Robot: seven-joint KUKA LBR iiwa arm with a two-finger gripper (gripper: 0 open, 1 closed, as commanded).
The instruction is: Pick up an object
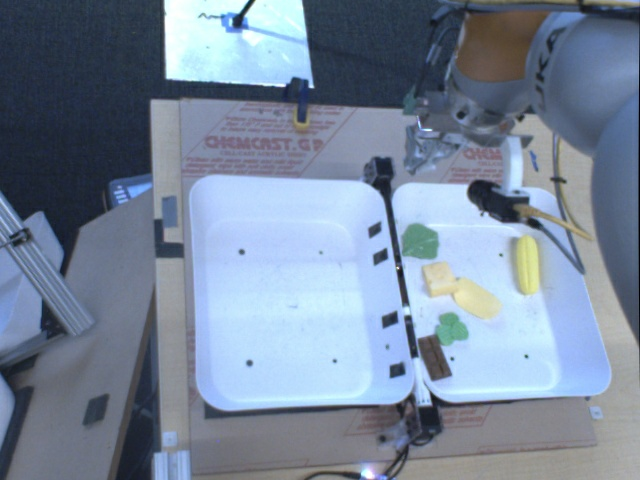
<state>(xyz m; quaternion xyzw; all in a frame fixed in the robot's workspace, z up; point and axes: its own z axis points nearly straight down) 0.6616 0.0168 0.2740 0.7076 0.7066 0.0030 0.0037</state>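
Note:
The right bin [560,368] holds several small things. A green leaf-shaped piece [420,239] lies near its back left, with a pale yellow cheese wedge [438,278] and a yellow oval piece [477,299] in front of it. A yellow corn cob [527,264] lies toward the right. A small green piece [452,329] and a brown block [434,357] sit at the front left. My gripper [428,154] hangs above the bin's back left rim, over the cardboard, with nothing seen between its fingers.
The left bin [290,298] stands beside the right one, joined by a black clipped divider [395,268]. Behind both lie a cardboard sheet [260,138] and a shiny metal plate [235,28]. A metal rail [40,278] leans at the far left.

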